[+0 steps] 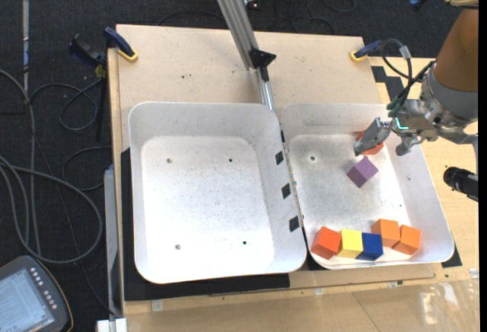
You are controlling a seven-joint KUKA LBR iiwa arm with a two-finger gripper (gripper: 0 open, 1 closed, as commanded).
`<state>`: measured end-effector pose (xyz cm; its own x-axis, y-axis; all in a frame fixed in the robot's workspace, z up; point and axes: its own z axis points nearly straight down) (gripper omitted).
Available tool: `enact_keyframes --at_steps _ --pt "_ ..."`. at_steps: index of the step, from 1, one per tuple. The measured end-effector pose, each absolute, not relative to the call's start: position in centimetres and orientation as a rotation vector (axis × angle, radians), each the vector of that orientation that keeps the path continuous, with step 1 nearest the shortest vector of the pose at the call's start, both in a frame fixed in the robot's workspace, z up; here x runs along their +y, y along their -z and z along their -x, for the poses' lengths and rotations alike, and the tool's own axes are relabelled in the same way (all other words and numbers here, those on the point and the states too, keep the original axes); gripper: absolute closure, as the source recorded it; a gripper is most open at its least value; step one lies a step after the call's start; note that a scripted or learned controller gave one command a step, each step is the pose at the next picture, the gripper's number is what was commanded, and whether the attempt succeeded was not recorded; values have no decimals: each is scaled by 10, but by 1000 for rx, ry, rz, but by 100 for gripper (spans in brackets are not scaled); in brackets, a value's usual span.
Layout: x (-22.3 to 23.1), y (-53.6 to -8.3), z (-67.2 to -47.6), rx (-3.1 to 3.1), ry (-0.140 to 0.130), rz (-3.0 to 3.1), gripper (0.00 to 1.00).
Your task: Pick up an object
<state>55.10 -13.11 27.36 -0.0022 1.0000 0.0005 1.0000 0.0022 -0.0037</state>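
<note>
Starting at the near rim of the right bin [437, 205], a row of blocks lies packed together: an orange block [327, 241], a yellow block [351, 242], a blue block [372, 246] and two more orange blocks [399, 235] at the row's right end. Farther in, a purple block [363, 171] sits alone on the bin floor, turned cornerwise, well apart from the row. Just beyond it and slightly right hangs the gripper [370, 142], reaching in from the right; something orange-red [373, 146] shows at its tips, but whether the jaws are clenched on it or merely above it I cannot tell. If the purple block is the target, it lies nearer and a little left of the jaws. The left bin [144, 170] lies beside, across the shared rims.
</note>
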Motion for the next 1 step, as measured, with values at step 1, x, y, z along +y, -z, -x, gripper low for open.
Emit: enact_keyframes --at_steps 1 --pt "-131 -275 -552 -2222 0 2221 0"
